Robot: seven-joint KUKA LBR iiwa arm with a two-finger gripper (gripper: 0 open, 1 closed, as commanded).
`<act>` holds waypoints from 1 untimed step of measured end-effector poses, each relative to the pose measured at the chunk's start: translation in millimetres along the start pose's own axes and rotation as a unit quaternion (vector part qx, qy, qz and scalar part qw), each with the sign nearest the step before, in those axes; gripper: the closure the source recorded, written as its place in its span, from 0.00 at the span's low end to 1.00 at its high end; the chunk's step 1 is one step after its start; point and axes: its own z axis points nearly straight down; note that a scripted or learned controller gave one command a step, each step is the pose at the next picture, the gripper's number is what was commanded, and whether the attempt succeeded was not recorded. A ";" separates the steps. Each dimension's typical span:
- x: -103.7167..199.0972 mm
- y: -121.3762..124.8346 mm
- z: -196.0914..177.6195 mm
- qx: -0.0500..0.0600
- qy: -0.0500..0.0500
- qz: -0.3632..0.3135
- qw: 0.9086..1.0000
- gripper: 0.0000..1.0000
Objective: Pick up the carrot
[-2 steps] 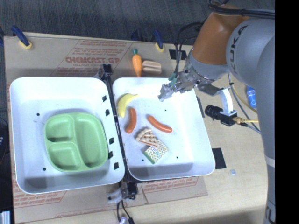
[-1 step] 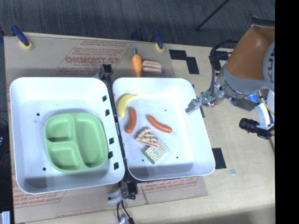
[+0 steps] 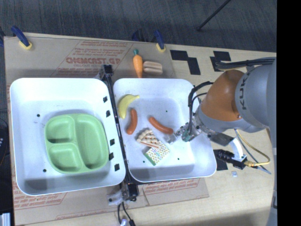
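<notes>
The carrot (image 3: 137, 65), orange with a green top, lies on the cardboard just behind the right bin's (image 3: 202, 166) far rim, outside both bins. My gripper (image 3: 181, 134) is low inside the right bin near its right wall, well in front and to the right of the carrot. It hangs just right of an orange sausage (image 3: 160, 125) and nothing shows in its grasp. The grey arm with its orange band (image 3: 222, 100) covers the bin's right rim.
A tan bread-like block (image 3: 152, 68) sits beside the carrot. The right bin holds a banana (image 3: 126, 103), a second sausage (image 3: 132, 121), a waffle (image 3: 146, 137) and a patterned sandwich piece (image 3: 156, 153). A green divided plate (image 3: 76, 141) lies in the left bin (image 3: 23, 93).
</notes>
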 end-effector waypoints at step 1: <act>-8.9 16.2 -108.3 -0.001 -0.002 -0.089 0.996 1.00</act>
